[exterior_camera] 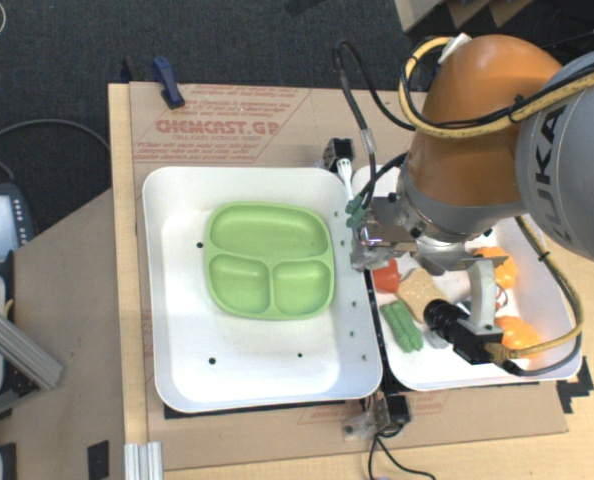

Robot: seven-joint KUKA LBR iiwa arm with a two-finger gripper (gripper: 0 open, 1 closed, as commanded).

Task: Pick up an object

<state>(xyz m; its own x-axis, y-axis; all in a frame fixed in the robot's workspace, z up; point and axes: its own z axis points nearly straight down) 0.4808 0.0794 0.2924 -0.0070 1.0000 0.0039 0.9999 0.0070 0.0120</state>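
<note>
The right bin (427,368) holds several small items. A red piece (385,276) lies at its left wall. A tan square piece (415,290) sits just right of it, and a green ridged piece (402,326) lies in front of both. Orange pieces (518,334) lie at the bin's right side, and another orange piece (499,268) sits further back. My gripper (375,252) hangs under the big orange wrist, low over the left part of the right bin and right above the red piece. The wrist hides most of the bin's back half.
The left bin (177,348) carries a light green divided plate (270,260) in its middle. The ridge between the two bins runs just left of the gripper. Cables loop behind the wrist. A blue clip (167,81) lies on the cardboard at the back left.
</note>
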